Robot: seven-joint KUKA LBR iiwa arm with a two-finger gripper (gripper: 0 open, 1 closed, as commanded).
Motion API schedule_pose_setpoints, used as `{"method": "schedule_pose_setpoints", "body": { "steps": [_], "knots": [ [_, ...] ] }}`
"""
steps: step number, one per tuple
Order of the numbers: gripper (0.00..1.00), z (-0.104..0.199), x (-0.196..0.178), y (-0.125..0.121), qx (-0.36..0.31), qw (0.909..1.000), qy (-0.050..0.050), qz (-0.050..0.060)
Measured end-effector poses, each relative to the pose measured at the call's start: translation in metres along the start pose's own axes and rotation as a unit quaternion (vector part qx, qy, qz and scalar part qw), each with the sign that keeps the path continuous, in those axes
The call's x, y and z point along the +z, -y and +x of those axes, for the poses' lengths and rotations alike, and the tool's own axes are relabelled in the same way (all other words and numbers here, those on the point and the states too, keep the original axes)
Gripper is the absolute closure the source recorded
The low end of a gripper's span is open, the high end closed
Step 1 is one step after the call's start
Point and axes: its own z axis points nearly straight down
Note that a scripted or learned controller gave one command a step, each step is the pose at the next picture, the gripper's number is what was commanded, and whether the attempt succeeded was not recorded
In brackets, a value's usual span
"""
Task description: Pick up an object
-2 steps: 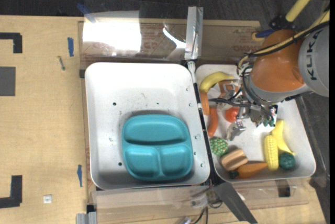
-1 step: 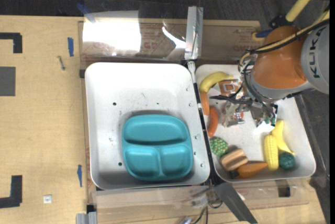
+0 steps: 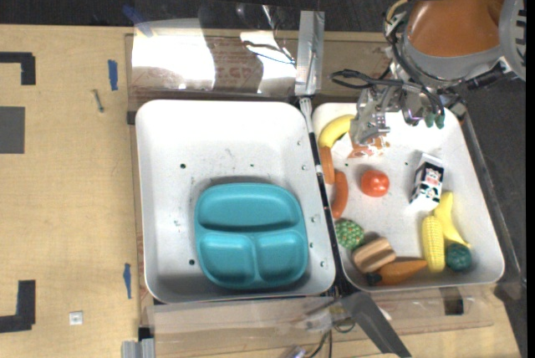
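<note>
One tomato [image 3: 374, 182] just below the tool [image 3: 369, 130]; banana [image 3: 334, 130] beside

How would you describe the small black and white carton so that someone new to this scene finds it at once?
Look at the right bin of the two white bins. Near its right wall, above the corn cob and right of the red tomato, lies the small carton. It is the one boxy, black and white thing among rounded, coloured toy foods.
</note>
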Motion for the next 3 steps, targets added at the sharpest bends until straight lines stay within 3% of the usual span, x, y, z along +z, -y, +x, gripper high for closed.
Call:
{"method": "schedule_pose_setpoints", "body": {
  "steps": [1, 2, 3],
  "knots": [
    [1.0, 0.0, -0.006, 0.0, 0.0, 1.0, -0.001, 0.0],
    [1.0, -0.047, -0.009, 0.065, -0.079, 0.9968, -0.004, 0.001],
    [0.0, -0.047, -0.01, 0.062, -0.081, 0.9967, -0.004, 0.0]
  ]
}}
